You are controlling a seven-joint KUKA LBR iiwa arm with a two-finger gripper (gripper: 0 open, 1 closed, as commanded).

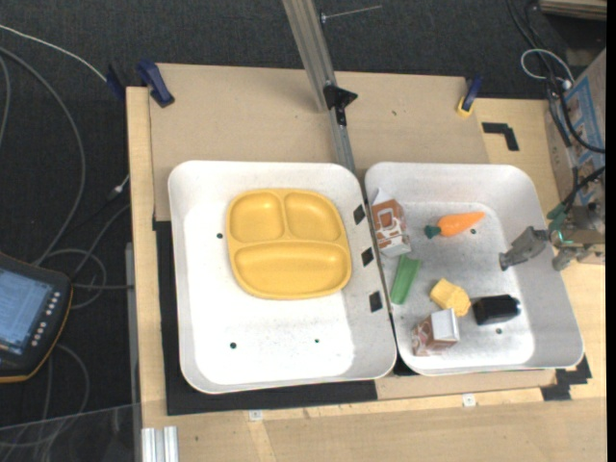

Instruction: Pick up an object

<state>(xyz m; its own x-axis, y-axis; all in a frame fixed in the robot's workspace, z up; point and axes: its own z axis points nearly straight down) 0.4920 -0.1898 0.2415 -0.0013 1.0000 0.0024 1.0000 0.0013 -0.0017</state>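
Camera view: my tool [515,251] hovers at the right bin's [500,183] right edge; I cannot tell its state. The small black rectangular block [496,308] lies nearest, just below-left, long axis roughly left-right.

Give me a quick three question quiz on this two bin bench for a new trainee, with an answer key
1. True or false: the yellow tray lies in the right bin.
2. Which object lies nearest the gripper: A, green piece; B, carrot; C, black object?
3. Fill in: the tray has ___ compartments.

Key: 1 false, it lies in the left bin. 2 C, though the carrot is nearly as close. 3 three.
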